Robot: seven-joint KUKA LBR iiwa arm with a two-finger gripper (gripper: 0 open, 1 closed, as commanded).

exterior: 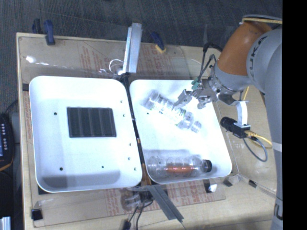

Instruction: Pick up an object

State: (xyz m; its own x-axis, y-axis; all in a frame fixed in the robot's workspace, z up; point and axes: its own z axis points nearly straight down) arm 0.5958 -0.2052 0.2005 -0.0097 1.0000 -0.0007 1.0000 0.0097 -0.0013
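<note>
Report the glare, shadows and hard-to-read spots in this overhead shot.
Camera view: both white bins are nearly washed out by bright light; the clear objects in the right bin blur into it; soft shadow lies along the left bin's near edge; the gripper is small and indistinct; the bottle shows highlights.

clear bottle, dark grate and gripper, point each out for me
clear bottle [178, 166], camera view, middle of its body
dark grate [91, 122], camera view, centre of the panel
gripper [193, 98], camera view, between its fingertips
</note>
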